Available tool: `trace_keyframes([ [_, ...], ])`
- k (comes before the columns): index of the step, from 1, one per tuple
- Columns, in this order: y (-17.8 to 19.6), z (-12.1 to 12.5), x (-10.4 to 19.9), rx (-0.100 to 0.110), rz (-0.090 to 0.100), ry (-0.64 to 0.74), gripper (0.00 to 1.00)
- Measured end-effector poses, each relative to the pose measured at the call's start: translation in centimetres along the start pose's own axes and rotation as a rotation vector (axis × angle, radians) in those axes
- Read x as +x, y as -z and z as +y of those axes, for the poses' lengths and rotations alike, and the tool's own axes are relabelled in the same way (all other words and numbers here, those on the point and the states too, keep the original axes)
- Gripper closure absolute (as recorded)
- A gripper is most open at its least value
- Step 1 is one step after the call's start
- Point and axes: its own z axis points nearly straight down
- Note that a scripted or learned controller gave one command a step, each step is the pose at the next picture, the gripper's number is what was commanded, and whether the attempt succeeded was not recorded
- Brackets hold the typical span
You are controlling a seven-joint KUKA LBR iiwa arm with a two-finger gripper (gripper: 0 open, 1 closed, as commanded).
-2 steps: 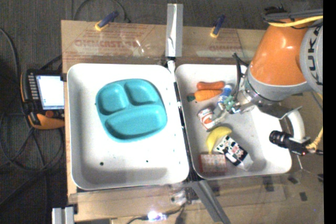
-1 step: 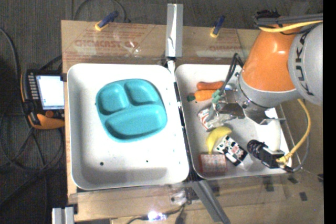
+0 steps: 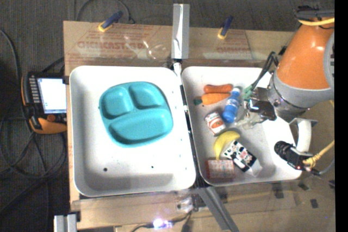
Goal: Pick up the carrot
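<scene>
The carrot (image 3: 215,98), orange with a dark stub at its left end, lies in the upper left part of the right bin (image 3: 272,171). Just above it lies a redder, sausage-like piece (image 3: 218,88). My gripper (image 3: 254,105) hangs over the middle of the right bin, to the right of the carrot and apart from it. A blue bottle (image 3: 231,106) lies between the two. Nothing shows in the gripper. The grey arm with its orange band (image 3: 309,54) covers the bin's upper right part.
Below the carrot the right bin holds a small red-and-white tub (image 3: 215,123), a banana (image 3: 224,141), a black printed box (image 3: 240,156) and a reddish packet (image 3: 219,170). The left bin (image 3: 87,171) holds a teal divided plate (image 3: 136,112). A metal post (image 3: 180,30) stands behind the bins.
</scene>
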Motion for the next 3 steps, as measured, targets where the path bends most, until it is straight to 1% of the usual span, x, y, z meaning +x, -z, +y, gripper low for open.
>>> trace_keyframes([
  [1,-3.4,0.8,-4.7,0.003,0.0,-0.415,1.0],
  [2,-2.6,1.0,-6.1,0.004,0.0,-0.553,1.0],
  [3,-3.2,0.5,-2.6,0.003,0.0,-0.842,1.0],
])
